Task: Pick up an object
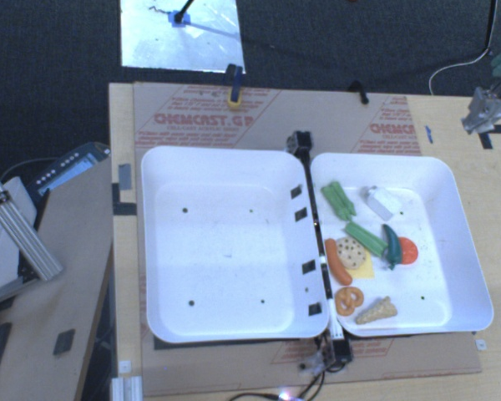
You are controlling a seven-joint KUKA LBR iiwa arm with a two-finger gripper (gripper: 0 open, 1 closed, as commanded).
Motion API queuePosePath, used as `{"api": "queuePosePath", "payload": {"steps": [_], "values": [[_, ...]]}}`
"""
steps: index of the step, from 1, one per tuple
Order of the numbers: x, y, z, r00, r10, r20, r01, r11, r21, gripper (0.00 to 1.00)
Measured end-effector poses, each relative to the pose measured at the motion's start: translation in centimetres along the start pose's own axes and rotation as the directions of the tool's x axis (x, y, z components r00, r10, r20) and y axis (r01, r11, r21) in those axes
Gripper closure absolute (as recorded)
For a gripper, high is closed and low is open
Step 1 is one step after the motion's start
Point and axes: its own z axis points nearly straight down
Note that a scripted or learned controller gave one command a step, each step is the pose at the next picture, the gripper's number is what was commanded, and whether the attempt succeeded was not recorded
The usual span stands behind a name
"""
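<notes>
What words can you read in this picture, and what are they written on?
"CHEMCAST GP" in red, on the brown sheet under the bins, at the upper left.
"CHEMCAST GP" again in red, on the same sheet at the upper right, behind the right bin.
More red print on the sheet's front edge, below the bins: too small to read.

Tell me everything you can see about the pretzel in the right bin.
The pretzel is a small orange-brown twisted loop with holes, looking like a toy food piece. It lies flat on the floor of the right bin, near its front-left corner. A tan wedge lies close on its right; an orange sausage lies just behind it.
</notes>
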Motion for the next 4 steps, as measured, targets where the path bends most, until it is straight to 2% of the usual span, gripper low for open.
{"api": "queuePosePath", "payload": {"steps": [1, 2, 3, 4], "values": [[8.0, 2.1, 8.0, 1.000, -0.005, -0.008, 0.005, 1.000, 0.024, 1.00], [14.3, 2.4, 17.0, 1.000, -0.003, -0.007, 0.003, 1.000, 0.027, 1.00], [17.8, 7.3, 17.8, 1.000, -0.001, -0.006, 0.001, 1.000, 0.017, 1.00], [20.7, 8.4, 8.3, 1.000, -0.001, -0.007, 0.001, 1.000, 0.008, 1.00]]}}
